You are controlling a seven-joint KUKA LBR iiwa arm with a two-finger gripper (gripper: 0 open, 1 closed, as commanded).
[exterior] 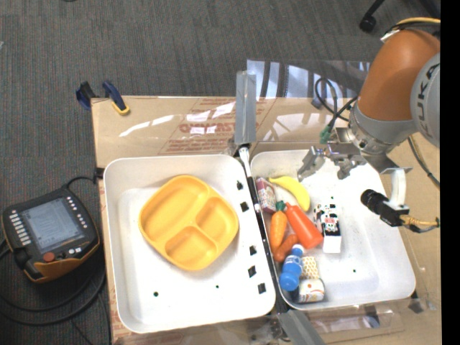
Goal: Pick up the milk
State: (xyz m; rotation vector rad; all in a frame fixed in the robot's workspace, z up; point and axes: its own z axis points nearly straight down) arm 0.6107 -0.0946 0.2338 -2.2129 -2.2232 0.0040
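Note:
The milk (330, 228) is a small white carton with black cow patches, lying in the right bin (381, 264) near its middle. My gripper (328, 167) hangs over the far end of that bin, above and behind the carton and apart from it. Its two fingers (310, 165) are spread open with nothing between them. The grey arm with its orange band comes in from the upper right.
Left of the milk lie an orange bottle (303, 226), a carrot (278, 229), a banana (291, 189) and a blue-capped bottle (291, 272). A small patterned cup (311, 290) sits at the near rim. A yellow divided plate (188, 222) lies in the left bin (129, 293).

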